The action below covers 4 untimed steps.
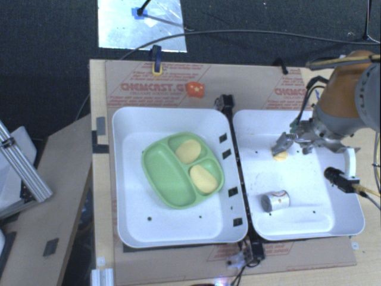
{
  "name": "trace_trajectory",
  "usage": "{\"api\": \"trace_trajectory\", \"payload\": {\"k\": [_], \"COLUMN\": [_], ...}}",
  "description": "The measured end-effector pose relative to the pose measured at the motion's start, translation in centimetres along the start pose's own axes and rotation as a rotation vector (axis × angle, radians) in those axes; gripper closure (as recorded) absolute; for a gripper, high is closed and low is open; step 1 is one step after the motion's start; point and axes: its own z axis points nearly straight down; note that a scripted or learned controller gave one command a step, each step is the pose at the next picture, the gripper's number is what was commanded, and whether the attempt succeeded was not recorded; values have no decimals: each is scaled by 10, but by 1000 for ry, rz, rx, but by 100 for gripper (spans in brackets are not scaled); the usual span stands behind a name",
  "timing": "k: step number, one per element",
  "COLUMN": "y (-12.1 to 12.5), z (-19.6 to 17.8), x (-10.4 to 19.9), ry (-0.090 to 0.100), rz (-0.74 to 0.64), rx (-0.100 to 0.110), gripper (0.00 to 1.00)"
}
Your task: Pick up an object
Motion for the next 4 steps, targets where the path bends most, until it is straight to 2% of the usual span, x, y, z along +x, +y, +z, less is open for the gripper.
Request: {"api": "trace_trajectory", "payload": {"k": [1, 2, 4], "y": [0, 2, 11], "z": [47, 33, -57], "x": [1, 0, -1], "ry": [0, -2, -2], "rz": [0, 1, -4], "rx": [-1, -7, -9], "gripper": [0, 100, 100]}}
